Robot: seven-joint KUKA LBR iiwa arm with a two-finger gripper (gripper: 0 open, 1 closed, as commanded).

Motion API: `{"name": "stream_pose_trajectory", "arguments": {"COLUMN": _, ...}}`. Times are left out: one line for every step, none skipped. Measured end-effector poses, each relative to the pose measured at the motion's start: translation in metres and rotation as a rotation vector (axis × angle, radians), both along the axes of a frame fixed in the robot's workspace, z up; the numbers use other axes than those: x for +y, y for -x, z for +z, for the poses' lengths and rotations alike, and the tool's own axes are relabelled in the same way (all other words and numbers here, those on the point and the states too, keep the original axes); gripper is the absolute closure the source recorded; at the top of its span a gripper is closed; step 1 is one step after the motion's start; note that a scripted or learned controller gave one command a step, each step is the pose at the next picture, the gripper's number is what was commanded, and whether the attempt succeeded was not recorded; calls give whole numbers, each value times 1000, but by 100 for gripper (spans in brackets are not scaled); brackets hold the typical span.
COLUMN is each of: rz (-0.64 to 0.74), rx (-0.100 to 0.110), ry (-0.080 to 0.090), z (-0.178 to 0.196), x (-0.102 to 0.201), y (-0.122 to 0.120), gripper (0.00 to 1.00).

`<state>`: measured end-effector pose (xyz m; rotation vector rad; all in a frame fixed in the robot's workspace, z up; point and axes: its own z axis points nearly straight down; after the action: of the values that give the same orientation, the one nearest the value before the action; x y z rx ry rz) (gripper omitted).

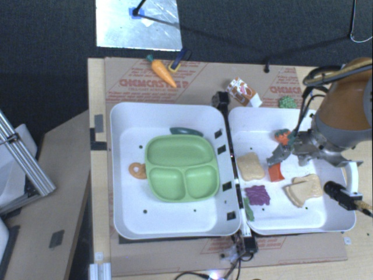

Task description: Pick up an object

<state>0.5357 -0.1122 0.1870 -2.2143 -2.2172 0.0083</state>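
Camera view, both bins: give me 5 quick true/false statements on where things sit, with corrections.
1. The green divided plate lies in the left bin. True.
2. The purple grapes are in the left bin. False: they lie in the right bin, near its front left corner.
3. The toy carrot lies outside both bins, on the cardboard behind the left bin. True.
4. The gripper is over the left bin. False: it is over the right bin, near a red piece.
5. The small pretzel-like ring sits in a plate compartment. False: it lies on the bin floor, left of the plate.
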Motion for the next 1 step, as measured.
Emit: {"name": "stream_pose_trajectory", "arguments": {"rz": 2, "rx": -11, "ry": 2, "z": 5, "x": 0, "y": -3, "gripper": 0}}
